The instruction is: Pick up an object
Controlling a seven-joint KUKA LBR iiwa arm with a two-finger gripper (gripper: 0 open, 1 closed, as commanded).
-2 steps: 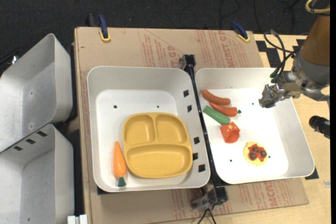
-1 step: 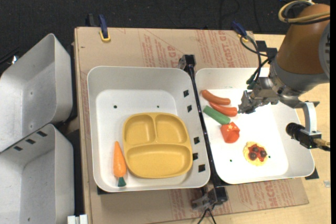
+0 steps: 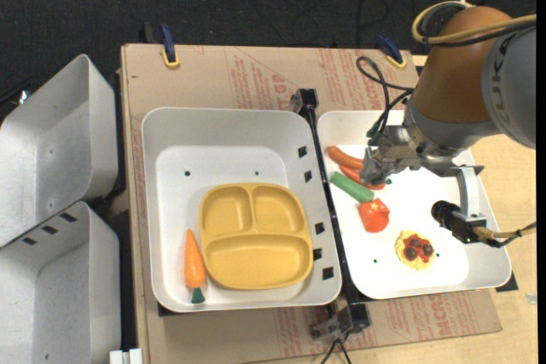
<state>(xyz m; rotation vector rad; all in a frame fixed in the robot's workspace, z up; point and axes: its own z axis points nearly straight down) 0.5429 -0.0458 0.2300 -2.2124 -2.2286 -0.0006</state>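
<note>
Holding yellow tray (image 3: 256, 247) and carrot (image 3: 194, 260): left bin (image 3: 162, 183). Right bin (image 3: 486, 268): vegetables (image 3: 354, 183); fingers (image 3: 375, 175) unclear.

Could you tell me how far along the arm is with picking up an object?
Nothing looks lifted yet. The two-finger gripper is low in the right white bin, by the orange hot dog toy and green stick-shaped toy, which lie on the floor. Grasping and lifting remain.

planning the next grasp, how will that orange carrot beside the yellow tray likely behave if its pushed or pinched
The carrot looks like a moulded toy, so it is probably stiff and light. Its tapered, rounded body may roll or pivot when nudged, though the yellow tray beside it and the left bin wall could stop it. Its smooth-looking surface may slip from a pinch near the narrow end.
</note>
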